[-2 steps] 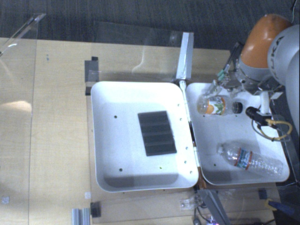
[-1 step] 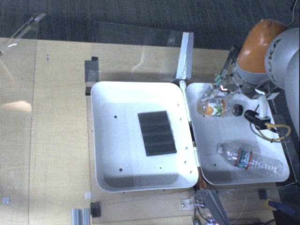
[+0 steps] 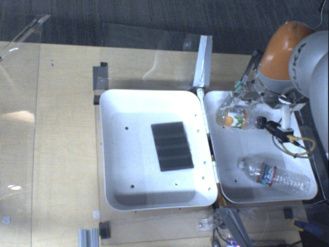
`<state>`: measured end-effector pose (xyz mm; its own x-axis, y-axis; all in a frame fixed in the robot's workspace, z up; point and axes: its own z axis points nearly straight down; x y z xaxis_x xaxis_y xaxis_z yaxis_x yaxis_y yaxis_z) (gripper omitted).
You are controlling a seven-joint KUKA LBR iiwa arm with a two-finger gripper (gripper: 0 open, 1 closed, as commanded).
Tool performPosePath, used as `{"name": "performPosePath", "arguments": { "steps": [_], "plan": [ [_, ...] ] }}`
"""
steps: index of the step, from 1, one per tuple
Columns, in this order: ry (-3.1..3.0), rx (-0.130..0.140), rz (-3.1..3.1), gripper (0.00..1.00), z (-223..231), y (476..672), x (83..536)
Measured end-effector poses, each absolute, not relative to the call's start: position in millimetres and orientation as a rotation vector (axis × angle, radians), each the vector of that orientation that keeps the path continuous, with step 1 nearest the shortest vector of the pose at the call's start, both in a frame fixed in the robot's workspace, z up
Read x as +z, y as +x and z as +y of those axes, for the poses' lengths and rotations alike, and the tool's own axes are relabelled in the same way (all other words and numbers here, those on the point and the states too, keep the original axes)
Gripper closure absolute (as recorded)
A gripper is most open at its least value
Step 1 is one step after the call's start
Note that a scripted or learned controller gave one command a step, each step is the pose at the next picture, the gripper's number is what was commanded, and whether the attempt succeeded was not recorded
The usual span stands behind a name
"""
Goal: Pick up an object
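A small clear bottle with an orange label (image 3: pixel 234 119) lies near the back of the right bin (image 3: pixel 226 153). My gripper (image 3: pixel 243 95) hangs just above and behind this bottle, at the end of the grey arm with its orange band (image 3: pixel 281 50). A second, larger clear bottle with a blue and red label (image 3: pixel 275 173) lies on its side near the front of the same bin. A flat black ridged slab (image 3: pixel 172 145) rests in the middle of the left bin (image 3: pixel 118 138).
Black and yellow cables (image 3: pixel 288 138) trail from the wrist over the right bin's right side. A metal post (image 3: pixel 202 66) stands behind the seam between the bins. Wooden bench surface stretches to the left.
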<state>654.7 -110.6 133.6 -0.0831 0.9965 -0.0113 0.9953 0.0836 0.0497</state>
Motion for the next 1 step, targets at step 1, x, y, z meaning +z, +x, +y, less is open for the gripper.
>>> {"name": "performPosePath", "arguments": {
  "steps": [1],
  "plan": [
    [2.096,0.044,2.283,0.0,-111.3,654.4,133.4]
  ]
}}
